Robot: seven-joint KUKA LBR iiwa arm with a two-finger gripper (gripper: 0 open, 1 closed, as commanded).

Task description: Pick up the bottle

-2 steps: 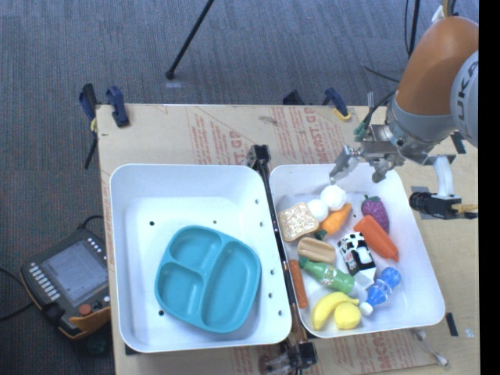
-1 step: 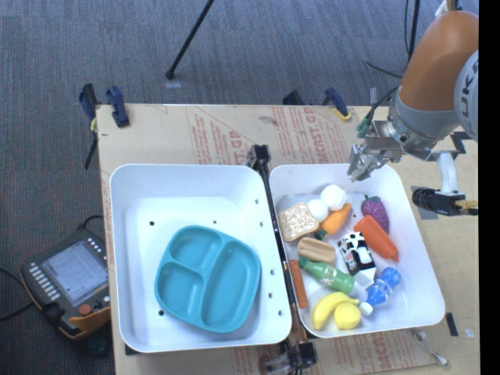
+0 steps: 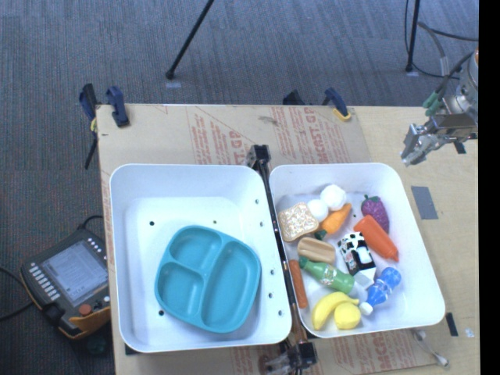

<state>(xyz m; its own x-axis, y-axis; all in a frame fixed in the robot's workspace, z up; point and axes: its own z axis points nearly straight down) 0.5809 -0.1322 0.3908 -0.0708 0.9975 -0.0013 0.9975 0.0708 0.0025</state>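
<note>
A green bottle (image 3: 328, 273) lies on its side in the right bin (image 3: 418, 233), near the middle, its pale cap end pointing right towards a blue bottle-like toy (image 3: 381, 289) with a white cap. Toy food is packed around both. My gripper (image 3: 415, 148) hangs above the bench, outside the right bin's far right corner and well away from the green bottle. Nothing is in it.
Around the bottle lie a hot dog bun (image 3: 316, 248), a cow-patterned carton (image 3: 356, 252), a sausage (image 3: 298, 283), a banana (image 3: 330, 308), a lemon (image 3: 348, 316), carrots (image 3: 377, 238) and a cracker (image 3: 297, 221). The left bin (image 3: 137, 209) holds a blue divided plate (image 3: 208, 278).
</note>
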